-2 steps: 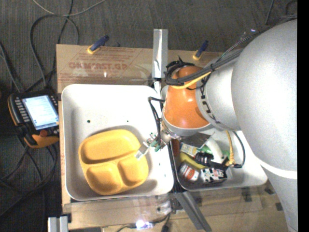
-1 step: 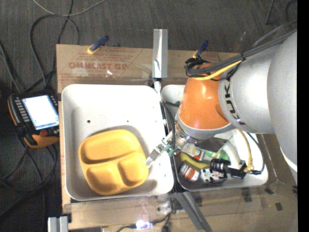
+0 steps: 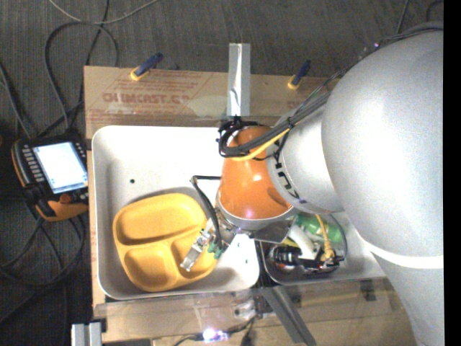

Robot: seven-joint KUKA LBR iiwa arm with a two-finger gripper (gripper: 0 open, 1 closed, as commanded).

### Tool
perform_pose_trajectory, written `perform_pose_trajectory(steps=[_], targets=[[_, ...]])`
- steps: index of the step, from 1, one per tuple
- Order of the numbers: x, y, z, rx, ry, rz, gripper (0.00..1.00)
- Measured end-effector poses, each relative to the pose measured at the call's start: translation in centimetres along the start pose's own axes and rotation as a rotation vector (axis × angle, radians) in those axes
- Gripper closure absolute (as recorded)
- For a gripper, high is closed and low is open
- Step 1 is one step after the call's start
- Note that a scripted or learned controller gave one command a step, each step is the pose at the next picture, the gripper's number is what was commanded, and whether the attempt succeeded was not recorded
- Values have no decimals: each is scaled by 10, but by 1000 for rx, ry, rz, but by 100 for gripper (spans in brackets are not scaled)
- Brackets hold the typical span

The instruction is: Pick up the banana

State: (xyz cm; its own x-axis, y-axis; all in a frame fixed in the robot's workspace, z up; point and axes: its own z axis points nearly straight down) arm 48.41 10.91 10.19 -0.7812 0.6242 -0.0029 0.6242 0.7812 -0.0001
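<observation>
Banana is perhaps the yellow sliver [image 3: 328, 245] in the right bin [image 3: 302, 280], mostly hidden under the arm [image 3: 374, 143]. The gripper [image 3: 200, 249] hangs over the yellow dish [image 3: 155, 225] at its near right edge, in the left bin [image 3: 104, 193]; whether it is apart or together I cannot tell. The cardboard bench [image 3: 144, 99] stands on dark carpet [image 3: 180, 20], with a pendant [image 3: 54, 166] at the left.

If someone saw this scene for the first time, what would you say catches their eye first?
The arm dominates, its grey bulk covering the right side, with its orange band at the centre. Below it, the gripper hangs over a yellow divided tray in the left bin. A lit tablet sits at the far left.
</observation>
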Motion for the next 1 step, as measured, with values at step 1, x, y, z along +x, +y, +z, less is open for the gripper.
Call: perform_pose_trajectory(steps=[1], targets=[[-39, 55, 12, 8, 9, -36, 0]])
